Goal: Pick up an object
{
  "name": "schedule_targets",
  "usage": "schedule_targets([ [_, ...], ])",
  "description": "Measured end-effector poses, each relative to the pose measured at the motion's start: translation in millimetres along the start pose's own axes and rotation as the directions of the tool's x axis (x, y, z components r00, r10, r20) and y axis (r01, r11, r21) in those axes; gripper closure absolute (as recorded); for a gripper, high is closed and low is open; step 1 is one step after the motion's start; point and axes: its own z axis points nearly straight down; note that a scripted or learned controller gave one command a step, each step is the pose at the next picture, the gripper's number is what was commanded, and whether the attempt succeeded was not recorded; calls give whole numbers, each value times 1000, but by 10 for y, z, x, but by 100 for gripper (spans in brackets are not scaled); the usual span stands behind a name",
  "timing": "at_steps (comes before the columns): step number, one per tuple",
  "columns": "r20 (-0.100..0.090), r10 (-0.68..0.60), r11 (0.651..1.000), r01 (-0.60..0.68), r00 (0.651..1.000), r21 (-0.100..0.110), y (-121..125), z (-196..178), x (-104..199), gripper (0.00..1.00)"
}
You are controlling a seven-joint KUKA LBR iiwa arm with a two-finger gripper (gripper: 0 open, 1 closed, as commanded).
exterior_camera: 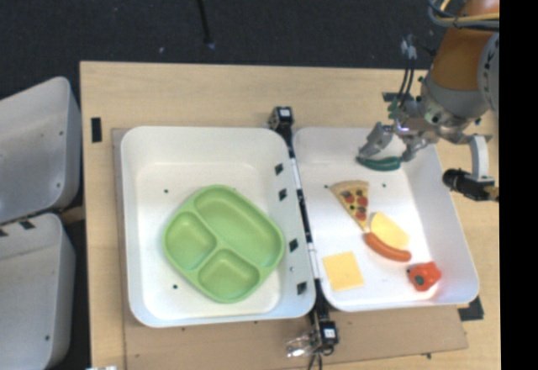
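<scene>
Gripper (388,144) at right bin's (450,217) far edge — jaws closed on a green curved piece (380,163), lifting it clear.

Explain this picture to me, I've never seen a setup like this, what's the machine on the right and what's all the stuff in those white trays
You are looking down at a slant from one fixed camera above a wooden bench. The machine reaching in from the right is a robot arm, grey with an orange band, ending in a two-finger gripper. A program steers it, and its job is to pick something up.

Two shallow white bins sit side by side. The left bin holds a green divided plate. The right bin holds toy food: a pizza slice, a yellow piece lying against a sausage, a flat square of cheese and a small red-orange piece.

The gripper is over the far corner of the right bin, beside a dark green curved thing. Whether it is actually holding that is too unclear to tell.
</scene>
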Motion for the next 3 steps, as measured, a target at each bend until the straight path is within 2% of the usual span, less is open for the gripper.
schedule_targets([
  [1, 2, -3, 1000, 3, 1000, -13, 26, -92, 3, 0],
  [2, 3, -1, 1000, 1, 1000, -10, -38, 512, -33, 0],
  [3, 3, 2, 1000, -2, 1000, -17, -18, 1010, -46, 0],
])
